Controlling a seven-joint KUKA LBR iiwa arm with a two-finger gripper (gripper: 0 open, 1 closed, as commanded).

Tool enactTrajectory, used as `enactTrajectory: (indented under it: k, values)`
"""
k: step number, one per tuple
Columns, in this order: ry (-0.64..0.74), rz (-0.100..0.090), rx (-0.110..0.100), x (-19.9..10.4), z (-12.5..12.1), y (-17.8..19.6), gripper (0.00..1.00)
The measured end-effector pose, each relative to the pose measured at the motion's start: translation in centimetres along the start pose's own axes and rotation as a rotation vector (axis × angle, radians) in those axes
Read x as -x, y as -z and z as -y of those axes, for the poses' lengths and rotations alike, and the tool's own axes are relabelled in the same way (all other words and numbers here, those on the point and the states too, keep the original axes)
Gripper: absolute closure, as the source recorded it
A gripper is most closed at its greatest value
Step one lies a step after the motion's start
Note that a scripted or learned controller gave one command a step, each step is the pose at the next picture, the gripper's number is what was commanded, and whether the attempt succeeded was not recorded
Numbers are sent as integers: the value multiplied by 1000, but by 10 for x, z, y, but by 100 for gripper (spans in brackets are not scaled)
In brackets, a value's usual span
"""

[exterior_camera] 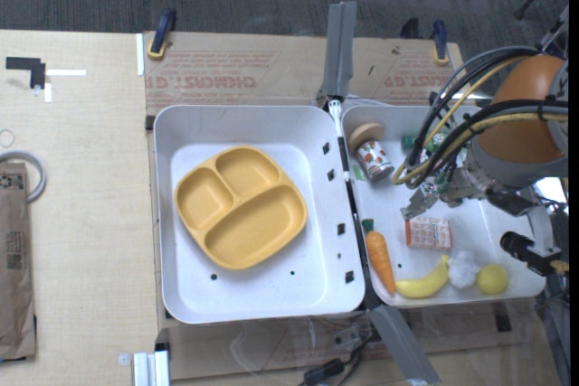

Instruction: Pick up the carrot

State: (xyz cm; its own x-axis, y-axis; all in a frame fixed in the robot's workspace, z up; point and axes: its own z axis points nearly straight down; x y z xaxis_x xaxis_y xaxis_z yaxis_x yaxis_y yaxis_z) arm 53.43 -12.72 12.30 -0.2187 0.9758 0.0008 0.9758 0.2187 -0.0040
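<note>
The carrot [379,258] is orange and lies along the left wall of the right bin [384,116], near its front, its tip pointing toward the front edge. A yellow banana [423,282] touches its lower end. My gripper [420,202] hangs over the middle of the right bin, up and to the right of the carrot, just above a red and white packet [428,233]. The arm's grey body and cables cover much of the wrist. Nothing shows between the fingers.
The left bin [172,194] holds a yellow divided plate [240,206]. In the right bin also lie a small can [374,160], a round wooden piece [365,134], a white ball [463,267] and a lemon [492,279]. A grey divider [339,50] stands between the bins.
</note>
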Motion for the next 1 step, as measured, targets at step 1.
enactTrajectory:
  k: [1]
  values:
    - [0, 0, 1, 0, 0, 0, 0]
